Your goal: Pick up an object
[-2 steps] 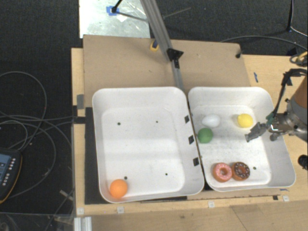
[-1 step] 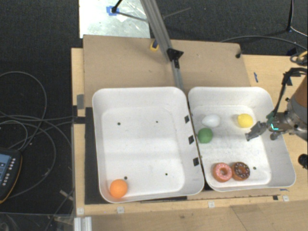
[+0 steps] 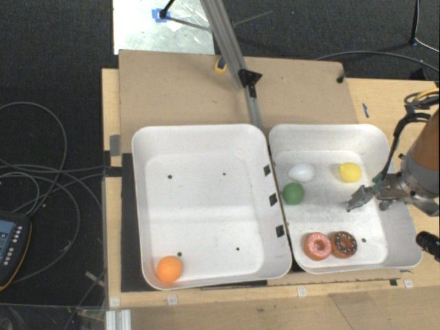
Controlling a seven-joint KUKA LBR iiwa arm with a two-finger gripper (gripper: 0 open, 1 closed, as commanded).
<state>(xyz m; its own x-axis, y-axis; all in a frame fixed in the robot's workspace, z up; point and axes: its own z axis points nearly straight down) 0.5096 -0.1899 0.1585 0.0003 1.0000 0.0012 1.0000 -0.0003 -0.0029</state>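
**Operator:** Grey metal is about all I get of the jaws. They hang over the right bin, near its right wall, pointing left and a little down in the camera view. I cannot tell how far apart they stand; the tip reads as one dark wedge. I see nothing between them.

**Supervisor:** What is closest to pick?

**Operator:** The yellow ball is up and slightly left of the tip, near but apart from it. The chocolate doughnut is below the tip, a bit further off, touching the pink doughnut on its left. The green ball and the white object sit just beside each other, well to the left, against the wall shared with the left bin.

**Supervisor:** Anything in that other bin?

**Operator:** One orange ball in its near left corner, well apart from the arm.

**Supervisor:** So which way does the move go?

**Operator:** My judgement is the yellow ball. It is round, so approach angle hardly matters, only centring over it. The doughnuts lie flat and touching, which I expect would make a clean grip harder. No grasp has been made yet.
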